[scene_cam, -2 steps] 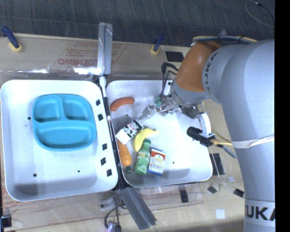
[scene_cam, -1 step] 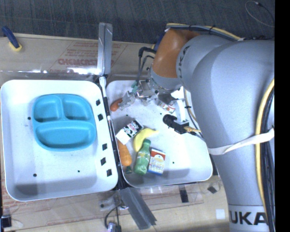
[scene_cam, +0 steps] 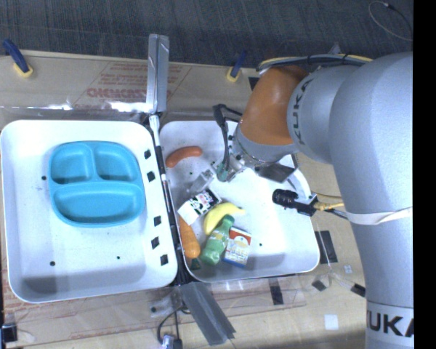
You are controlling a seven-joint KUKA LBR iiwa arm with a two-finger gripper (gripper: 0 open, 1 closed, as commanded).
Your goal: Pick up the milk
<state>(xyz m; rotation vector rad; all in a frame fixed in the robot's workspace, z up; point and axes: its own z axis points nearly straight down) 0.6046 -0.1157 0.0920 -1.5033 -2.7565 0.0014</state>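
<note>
The milk (scene_cam: 198,205), a small white carton with black markings, lies on its side in the right bin (scene_cam: 291,257), close to that bin's left wall. Taking the milk as the landmark: the banana (scene_cam: 223,212) lies just to its right, touching or nearly touching the carton's edge. Below the banana, and lower right of the milk, a green bottle (scene_cam: 214,244) lies tilted, with a small red and white box (scene_cam: 237,246) pressed against its right side. Directly below the milk, an orange carrot (scene_cam: 190,239) runs along the bin's left wall. Above the milk, toward the bin's far edge, a sausage (scene_cam: 183,155) lies apart from the rest.

The end effector (scene_cam: 223,171) sits up and to the right of the milk, low inside the right bin, apart from the carton with bare bin floor between them. Whether it is wide or narrow cannot be told; nothing is seen held in it. The arm's orange band (scene_cam: 265,111) rises behind it.

Far left of the milk, across the divider, the left bin (scene_cam: 29,267) holds a blue divided plate (scene_cam: 97,182). Both bins rest on the tabletop (scene_cam: 73,75).
</note>
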